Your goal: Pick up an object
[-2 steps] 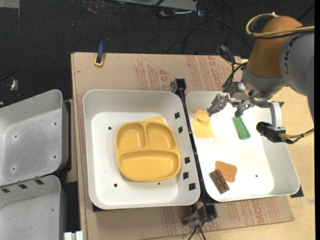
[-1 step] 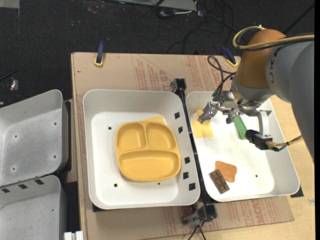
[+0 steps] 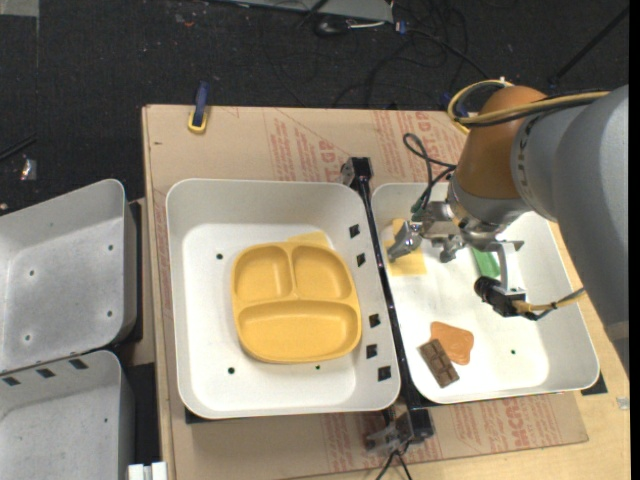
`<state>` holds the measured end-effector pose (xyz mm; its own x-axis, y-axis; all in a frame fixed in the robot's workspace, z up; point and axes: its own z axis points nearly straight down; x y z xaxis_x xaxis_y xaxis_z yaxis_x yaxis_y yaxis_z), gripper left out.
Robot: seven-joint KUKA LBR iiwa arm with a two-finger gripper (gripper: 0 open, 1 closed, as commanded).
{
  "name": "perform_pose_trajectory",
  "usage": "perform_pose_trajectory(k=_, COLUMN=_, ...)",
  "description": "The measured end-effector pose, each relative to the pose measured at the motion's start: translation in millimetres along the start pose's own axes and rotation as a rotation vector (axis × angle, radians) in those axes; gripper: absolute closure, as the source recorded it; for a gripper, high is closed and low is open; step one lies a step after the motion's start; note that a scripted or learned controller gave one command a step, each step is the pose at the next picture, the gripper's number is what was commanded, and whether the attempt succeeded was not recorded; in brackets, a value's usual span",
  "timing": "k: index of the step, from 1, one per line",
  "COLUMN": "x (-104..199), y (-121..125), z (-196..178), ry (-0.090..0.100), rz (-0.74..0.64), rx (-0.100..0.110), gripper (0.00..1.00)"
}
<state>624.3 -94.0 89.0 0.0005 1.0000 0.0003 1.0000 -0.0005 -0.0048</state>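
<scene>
My gripper (image 3: 428, 238) hangs low over the left part of the right bin (image 3: 530, 363), under the orange band of the arm. A pale yellow wedge-shaped piece (image 3: 406, 261) lies right under and beside it, against the bin's left wall, partly covered by the gripper. I cannot tell whether it is touched. A green object (image 3: 488, 264) shows just right of the gripper, half hidden by the wrist. An orange piece (image 3: 453, 339) and a brown bar (image 3: 438, 361) lie side by side near the bin's front.
The left bin (image 3: 200, 368) holds a yellow divided plate (image 3: 296, 302) in its middle. A black divider (image 3: 378, 268) runs between the bins. A cable (image 3: 545, 306) loops from the wrist over the right bin. Grey trays (image 3: 60, 268) sit off the bench at left.
</scene>
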Motion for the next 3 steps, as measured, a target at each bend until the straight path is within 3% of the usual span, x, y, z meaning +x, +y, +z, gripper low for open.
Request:
perform_pose_trajectory(k=1, x=-0.2, y=1.8, z=-13.8, ry=-0.001, rz=0.0, rx=-0.006, gripper=1.0)
perform_pose_trajectory(k=3, x=-8.0, y=17.4, z=-106.8, ry=-0.001, rz=-0.003, rx=-0.011, gripper=1.0)
